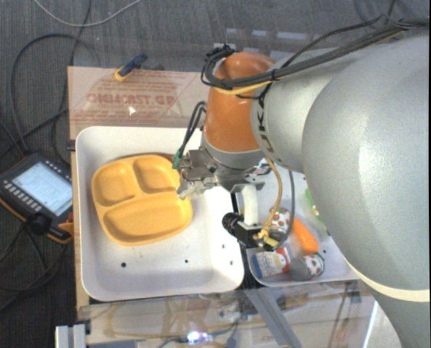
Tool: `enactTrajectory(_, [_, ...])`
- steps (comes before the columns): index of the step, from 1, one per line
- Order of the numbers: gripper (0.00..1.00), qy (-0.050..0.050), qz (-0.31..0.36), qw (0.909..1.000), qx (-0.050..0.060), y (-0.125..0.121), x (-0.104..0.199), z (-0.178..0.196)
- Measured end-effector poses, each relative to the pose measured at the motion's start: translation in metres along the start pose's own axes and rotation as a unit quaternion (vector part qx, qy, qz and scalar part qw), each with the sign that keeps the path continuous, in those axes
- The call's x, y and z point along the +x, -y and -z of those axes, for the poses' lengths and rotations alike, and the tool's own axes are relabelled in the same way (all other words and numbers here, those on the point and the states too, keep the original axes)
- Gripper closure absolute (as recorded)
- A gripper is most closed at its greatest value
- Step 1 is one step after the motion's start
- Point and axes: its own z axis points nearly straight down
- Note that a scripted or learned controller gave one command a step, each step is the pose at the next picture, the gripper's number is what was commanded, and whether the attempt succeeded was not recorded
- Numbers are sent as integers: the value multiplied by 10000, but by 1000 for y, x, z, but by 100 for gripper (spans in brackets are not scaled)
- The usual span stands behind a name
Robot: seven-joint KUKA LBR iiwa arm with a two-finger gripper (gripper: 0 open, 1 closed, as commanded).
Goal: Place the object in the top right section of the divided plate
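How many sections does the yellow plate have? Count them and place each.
3. On the divided plate: one top left, one top right beside the gripper, one wide along the bottom. None looks hidden.

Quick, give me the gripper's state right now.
Gripper: cannot be told; it hangs at the right edge of the yellow plate, with nothing seen in it.

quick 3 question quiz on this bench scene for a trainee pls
1. True or false: the divided plate lies in the left bin.
2. What colour is the plate? A) blue B) yellow-orange C) green
3. Fill in: the gripper hangs over the plate's ___ edge in the camera view.

Key: 1 true. 2 B. 3 right; whether it holds anything cannot be told. An orange carrot-like item lies in the right bin.
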Motion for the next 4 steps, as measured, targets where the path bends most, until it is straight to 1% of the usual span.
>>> enactTrajectory(1, [100,-14,-511,9987,18,68,24,9])
enactTrajectory(2, [100,-17,38,10000,-1,15,-5,22])
enactTrajectory(3, [0,-19,38,10000,1,15,-5,21])
enactTrajectory(4, [100,-20,34,10000,38,16,-4,27])
